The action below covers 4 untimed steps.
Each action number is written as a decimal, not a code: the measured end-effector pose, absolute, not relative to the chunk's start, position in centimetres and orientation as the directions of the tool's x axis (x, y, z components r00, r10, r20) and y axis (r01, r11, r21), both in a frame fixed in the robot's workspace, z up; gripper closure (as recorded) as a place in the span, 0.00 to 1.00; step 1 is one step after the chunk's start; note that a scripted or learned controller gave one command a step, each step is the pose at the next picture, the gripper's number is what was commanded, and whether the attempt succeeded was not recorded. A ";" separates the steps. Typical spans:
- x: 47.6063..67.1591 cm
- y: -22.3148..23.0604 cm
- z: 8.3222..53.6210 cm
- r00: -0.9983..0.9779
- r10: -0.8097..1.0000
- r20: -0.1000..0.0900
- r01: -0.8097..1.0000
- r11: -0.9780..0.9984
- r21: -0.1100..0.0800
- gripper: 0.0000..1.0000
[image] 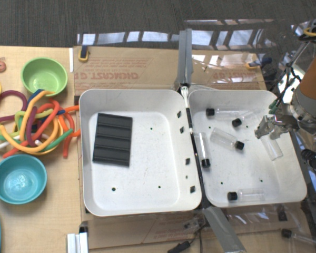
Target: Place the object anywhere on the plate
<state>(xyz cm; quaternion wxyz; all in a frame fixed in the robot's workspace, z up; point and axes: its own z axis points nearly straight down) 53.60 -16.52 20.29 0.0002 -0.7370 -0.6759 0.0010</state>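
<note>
The plate [112, 139] is a black ridged rectangle lying flat in the left part of the left bin [147, 204]. Several clear vials with black caps lie scattered in the right bin [253, 202]: one near the back [224, 111], one in the middle [226, 139], one by the front wall [246, 195], and one along the left wall [202, 147]. My gripper [269, 128] hangs over the right side of the right bin. A clear vial [274, 150] sits just below it; whether the gripper grips that vial is unclear.
On the wooden bench to the left are a green bowl [43, 76], a blue bowl [19, 178] and a tangle of coloured cords [37, 124]. Cardboard [126, 70] lies behind the bins, and metal framing [226, 36] stands at the back right.
</note>
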 end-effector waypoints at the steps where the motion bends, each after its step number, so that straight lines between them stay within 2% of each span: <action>1: 47.7 -4.9 20.4 -0.013 1.000 -0.001 1.000 0.013 -0.003 1.00; 2: 47.7 -2.5 19.0 -0.095 0.995 0.000 0.995 0.095 -0.005 1.00; 3: 56.0 0.3 19.0 -0.226 0.974 -0.001 0.974 0.226 -0.004 1.00; 4: 65.1 5.3 23.7 -0.119 0.993 -0.003 0.993 0.119 -0.001 1.00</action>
